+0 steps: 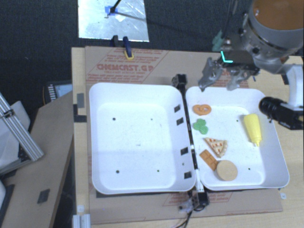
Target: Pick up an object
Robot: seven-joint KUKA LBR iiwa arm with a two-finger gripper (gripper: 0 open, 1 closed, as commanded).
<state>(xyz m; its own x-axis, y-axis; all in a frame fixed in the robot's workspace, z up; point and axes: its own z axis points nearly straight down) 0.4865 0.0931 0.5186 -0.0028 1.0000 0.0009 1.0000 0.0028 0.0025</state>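
My gripper (pixel 219 83) hangs above the far edge of the right bin (pixel 270 172), fingers spread apart with nothing between them. Below it in that bin lie an orange pretzel-like piece (pixel 202 109), a green leafy piece (pixel 200 125), a pizza slice (pixel 216 146), a brown cracker (pixel 208 159) and a tan round biscuit (pixel 226 170). A yellow bottle-shaped piece (pixel 253 128) lies toward the bin's right side.
The left bin (pixel 133 137) sits beside the right one, joined by a black-clipped divider (pixel 186 127). A shiny foil sheet (pixel 113 12) lies on the dark floor beyond the bench. Cardboard (pixel 126 63) underlies both bins.
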